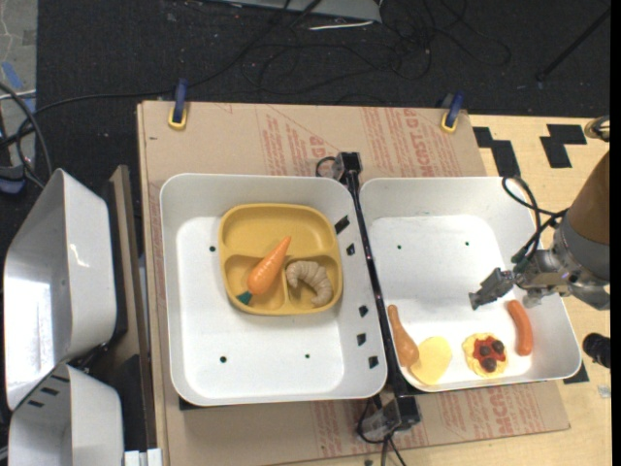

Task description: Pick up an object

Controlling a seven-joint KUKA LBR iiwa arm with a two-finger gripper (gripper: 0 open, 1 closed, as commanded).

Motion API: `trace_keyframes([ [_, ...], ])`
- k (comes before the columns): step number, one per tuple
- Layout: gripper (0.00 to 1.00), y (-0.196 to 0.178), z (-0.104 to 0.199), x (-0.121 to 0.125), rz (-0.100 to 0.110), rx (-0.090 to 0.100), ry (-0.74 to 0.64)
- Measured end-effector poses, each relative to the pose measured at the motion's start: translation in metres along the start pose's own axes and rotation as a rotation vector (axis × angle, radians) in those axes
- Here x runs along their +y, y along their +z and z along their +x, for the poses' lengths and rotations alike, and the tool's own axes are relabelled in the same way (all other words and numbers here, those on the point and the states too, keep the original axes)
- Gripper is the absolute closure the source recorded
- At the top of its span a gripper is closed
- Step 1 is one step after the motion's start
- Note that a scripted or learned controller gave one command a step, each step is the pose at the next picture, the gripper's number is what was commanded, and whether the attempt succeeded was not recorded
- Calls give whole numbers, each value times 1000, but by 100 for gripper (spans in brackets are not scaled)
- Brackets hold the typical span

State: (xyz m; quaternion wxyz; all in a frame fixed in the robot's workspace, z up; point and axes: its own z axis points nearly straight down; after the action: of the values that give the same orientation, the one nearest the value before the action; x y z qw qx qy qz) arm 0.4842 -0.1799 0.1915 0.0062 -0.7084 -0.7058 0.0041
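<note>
In the right bin [437,231] lie an orange-red sausage [523,326], a small pizza-like disc with red topping [486,352], a pale yellow round piece [434,358] and a tan drumstick-shaped piece [402,336]. My gripper [497,290] hangs low at the bin's right side, just up and left of the sausage, with dark fingers [485,292] pointing left. Nothing shows between them. In the left bin [194,289] a yellow divided plate [233,231] bears a carrot [268,266] and a pale shrimp-like piece [312,280].
The arm [592,231] enters over the right bin's right wall. A black divider with clips [361,260] runs between the bins. Cables trail on the dark floor beyond the cardboard base [388,134]. White boxes [53,270] stand at the left.
</note>
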Motion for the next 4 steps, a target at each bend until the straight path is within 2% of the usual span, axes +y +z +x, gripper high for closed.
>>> trace_keyframes([
  [1,0,-7,1,3,-14,-3,-5],
  [3,0,95,2,-6,-11,-1,-1],
  [4,100,82,2,-5,-15,-3,0],
])
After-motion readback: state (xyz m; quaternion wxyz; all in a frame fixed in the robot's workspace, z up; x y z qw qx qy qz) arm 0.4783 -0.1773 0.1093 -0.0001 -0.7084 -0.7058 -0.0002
